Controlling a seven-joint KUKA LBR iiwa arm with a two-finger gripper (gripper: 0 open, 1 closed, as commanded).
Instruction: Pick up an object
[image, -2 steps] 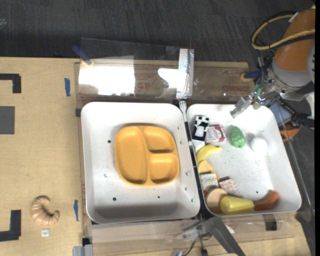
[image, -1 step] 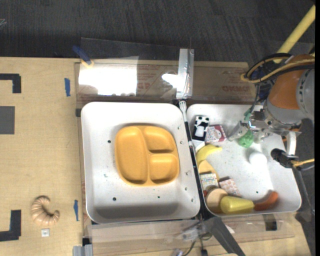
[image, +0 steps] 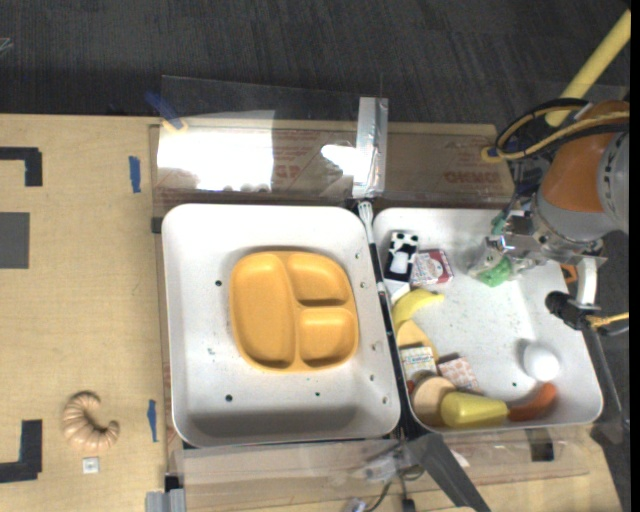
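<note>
Take the right bin (image: 480, 425) as your landmark. Along its near wall you see a yellow squash (image: 472, 408) and red sausage (image: 535, 400); a banana (image: 415, 303) lies by its left wall. At its far right the gripper (image: 503, 250) hangs over a green object (image: 493, 272); I cannot tell how its jaws stand.

You look down from single fixed camera above bench, slanted, far enough to take in both white bins: left bin (image: 190, 330), right bin (image: 480, 320). Arm (image: 585, 180) enters at right.
</note>
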